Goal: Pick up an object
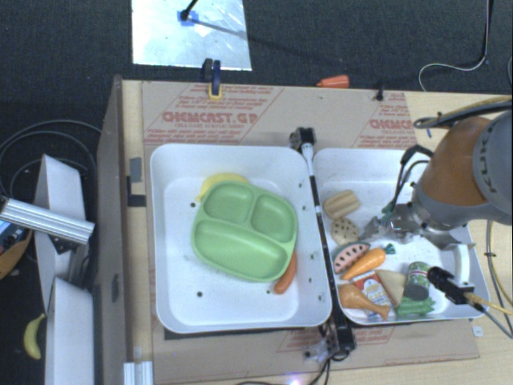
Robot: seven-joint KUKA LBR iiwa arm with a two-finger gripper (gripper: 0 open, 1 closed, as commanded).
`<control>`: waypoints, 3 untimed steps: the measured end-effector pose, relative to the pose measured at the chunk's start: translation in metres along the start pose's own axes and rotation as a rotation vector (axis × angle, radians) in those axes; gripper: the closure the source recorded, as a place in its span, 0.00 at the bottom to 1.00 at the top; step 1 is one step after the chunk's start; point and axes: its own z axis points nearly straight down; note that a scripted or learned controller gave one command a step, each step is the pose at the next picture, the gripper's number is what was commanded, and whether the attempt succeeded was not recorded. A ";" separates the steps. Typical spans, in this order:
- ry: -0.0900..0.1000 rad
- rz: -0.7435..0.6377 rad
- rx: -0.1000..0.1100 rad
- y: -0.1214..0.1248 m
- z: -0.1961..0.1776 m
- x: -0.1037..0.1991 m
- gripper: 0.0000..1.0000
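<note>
Gripper (pixel 383 224) sits low over the view-right bin (pixel 361 175), approx. mid-bin; the arm comes in from view-right.

Containers, largest item first:

View-left bin (pixel 180 295):
- Green divided tray (pixel 244 229), 3 compartments, lies skewed across the centre and covers most of the floor.
- Yellow obj. (pixel 215 183) pokes out from under the tray's far-left corner. Mostly hidden, type unclear.
- Orange sausage (pixel 286 276) lies along the tray's near-right edge, partly tucked under it.

View-right bin, all pickable objs. crowded in its near-left half:
- Carrot (pixel 365 261), centre, green top pointing view-right.
- Drumstick (pixel 359 297) at the near-left corner.
- Bread roll (pixel 341 204) by the left wall, farthest back.
- Watermelon slice (pixel 349 256), touching the carrot's view-left side.
- Tan wedge (pixel 392 282) btwn the carrot and the green can (pixel 418 277). Can is upright.
- Speckled cookie (pixel 345 229), just in front of the roll.
- Red/white carton (pixel 376 289), btwn drumstick and wedge.
- Green leafy piece (pixel 413 307) against the near wall, below the can.

End effector: tip is just view-right of the cookie and above the carrot's green top. Open or closed: cannot tell. Contact w/ cookie or any other obj.: cannot tell.
</note>
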 end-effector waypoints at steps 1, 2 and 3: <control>-0.011 0.003 -0.018 0.103 -0.040 -0.072 0.00; 0.000 0.000 0.001 0.069 0.002 -0.019 0.00; -0.001 0.011 0.005 -0.051 0.000 -0.019 0.00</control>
